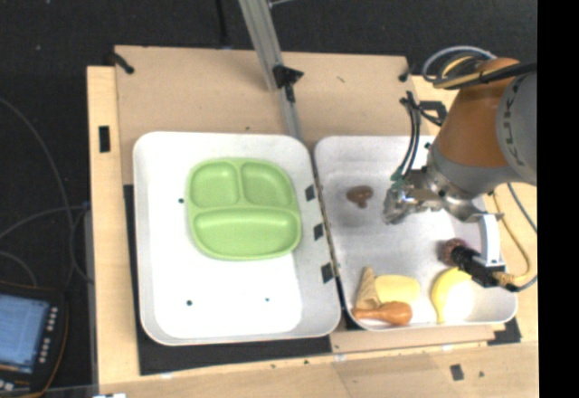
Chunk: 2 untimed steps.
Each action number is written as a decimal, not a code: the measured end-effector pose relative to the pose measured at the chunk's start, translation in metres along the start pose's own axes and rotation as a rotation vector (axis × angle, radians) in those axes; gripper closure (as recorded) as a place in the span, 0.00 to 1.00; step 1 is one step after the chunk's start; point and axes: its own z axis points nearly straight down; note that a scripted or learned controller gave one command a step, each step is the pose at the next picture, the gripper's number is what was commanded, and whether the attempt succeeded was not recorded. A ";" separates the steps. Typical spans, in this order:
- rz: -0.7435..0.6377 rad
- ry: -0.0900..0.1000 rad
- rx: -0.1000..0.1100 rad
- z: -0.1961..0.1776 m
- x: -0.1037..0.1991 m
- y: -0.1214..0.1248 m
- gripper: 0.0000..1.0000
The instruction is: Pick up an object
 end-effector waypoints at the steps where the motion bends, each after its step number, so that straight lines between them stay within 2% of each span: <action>1: -0.006 0.000 -0.003 -0.064 0.002 0.003 1.00; 2: -0.007 0.000 0.001 -0.099 0.001 0.005 1.00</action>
